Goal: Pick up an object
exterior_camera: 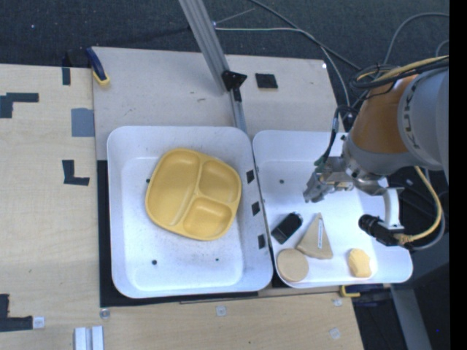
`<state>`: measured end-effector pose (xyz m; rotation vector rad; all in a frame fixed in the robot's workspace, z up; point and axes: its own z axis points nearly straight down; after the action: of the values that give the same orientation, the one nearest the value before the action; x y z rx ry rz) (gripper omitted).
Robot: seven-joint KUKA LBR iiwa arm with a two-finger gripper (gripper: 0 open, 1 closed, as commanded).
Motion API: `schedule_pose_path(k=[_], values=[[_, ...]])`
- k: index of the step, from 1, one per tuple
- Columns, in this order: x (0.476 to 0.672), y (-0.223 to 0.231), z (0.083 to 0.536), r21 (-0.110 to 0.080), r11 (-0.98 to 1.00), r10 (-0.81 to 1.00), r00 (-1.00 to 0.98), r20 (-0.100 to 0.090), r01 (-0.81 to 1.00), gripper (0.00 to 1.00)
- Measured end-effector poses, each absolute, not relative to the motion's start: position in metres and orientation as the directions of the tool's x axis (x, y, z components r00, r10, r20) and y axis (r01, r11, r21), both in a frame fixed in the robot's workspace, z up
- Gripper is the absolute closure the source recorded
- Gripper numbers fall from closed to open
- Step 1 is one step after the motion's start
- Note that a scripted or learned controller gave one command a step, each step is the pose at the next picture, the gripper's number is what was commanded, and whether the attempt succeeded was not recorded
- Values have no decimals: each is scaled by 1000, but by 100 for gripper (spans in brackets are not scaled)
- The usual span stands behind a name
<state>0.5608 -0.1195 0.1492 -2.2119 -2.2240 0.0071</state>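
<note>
A: The bench holds 2 white bins; the right bin [271, 152] carries a tan wedge [318, 238] — where does it point?

B: Tip away from the camera, long axis nearly upright in view. The gripper [319, 189] hangs above it, holding nothing — spread unclear.

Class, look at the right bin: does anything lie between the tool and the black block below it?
Nothing visible does. The tool hangs over bare floor of the right bin, and the black block lies just below and to its left in the view, with only white floor between them. The tan wedge sits beside the block, off that line.
</note>
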Motion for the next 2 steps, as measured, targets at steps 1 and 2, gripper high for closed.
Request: schedule_pose_path(k=[1, 2], values=[[554, -109, 197, -7, 6, 1000, -6, 0, 1000, 100], [554, -106, 230, -7, 6, 1000, -6, 0, 1000, 100]])
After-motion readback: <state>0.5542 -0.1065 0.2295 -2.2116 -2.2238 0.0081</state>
